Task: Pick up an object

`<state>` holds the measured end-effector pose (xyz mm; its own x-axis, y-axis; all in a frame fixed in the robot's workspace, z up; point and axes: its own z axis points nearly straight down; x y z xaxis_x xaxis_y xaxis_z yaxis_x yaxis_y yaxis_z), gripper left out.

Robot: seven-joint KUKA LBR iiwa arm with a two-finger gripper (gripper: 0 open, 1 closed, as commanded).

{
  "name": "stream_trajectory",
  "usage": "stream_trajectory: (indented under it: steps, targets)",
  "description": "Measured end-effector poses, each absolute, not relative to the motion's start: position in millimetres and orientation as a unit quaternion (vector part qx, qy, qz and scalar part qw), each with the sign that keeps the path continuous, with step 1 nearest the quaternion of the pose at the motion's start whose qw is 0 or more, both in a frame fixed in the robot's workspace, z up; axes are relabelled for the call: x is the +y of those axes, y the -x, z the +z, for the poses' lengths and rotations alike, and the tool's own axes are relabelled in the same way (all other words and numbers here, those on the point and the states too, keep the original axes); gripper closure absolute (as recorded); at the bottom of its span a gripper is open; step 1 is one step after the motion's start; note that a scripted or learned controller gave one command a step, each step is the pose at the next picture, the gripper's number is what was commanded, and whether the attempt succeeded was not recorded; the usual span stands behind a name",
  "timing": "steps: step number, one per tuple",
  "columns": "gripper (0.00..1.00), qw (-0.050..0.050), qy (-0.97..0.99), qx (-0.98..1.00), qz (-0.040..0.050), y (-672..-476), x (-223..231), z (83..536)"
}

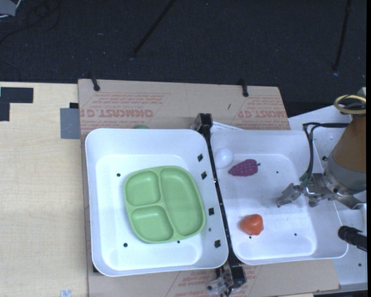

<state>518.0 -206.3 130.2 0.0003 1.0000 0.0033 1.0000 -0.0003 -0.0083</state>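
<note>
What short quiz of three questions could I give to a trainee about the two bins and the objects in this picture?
1. True or false: the green divided plate lies in the left bin.
2. Which object in the right bin lies nearest the gripper? A) purple object B) red-orange object C) white ball
3. Fill in: the plate has ___ compartments.

Key
1. True.
2. B, though the purple object is only a little farther.
3. Three.
</note>
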Motion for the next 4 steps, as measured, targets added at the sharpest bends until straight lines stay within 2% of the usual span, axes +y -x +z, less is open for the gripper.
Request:
stream_trajectory:
  steps: [1,2,3,4]
  targets:
    - [0.0,0.001,0.707,-0.707,0.0003,-518.2,-205.4,86.2]
    - [1.0,0.001,0.708,-0.706,0.0001,-518.8,-206.2,98.2]
    - [1.0,0.0,0.708,-0.706,-0.0001,-516.5,-207.4,140.1]
    - [1.0,-0.002,0.707,-0.707,-0.0008,-512.9,-206.0,202.1]
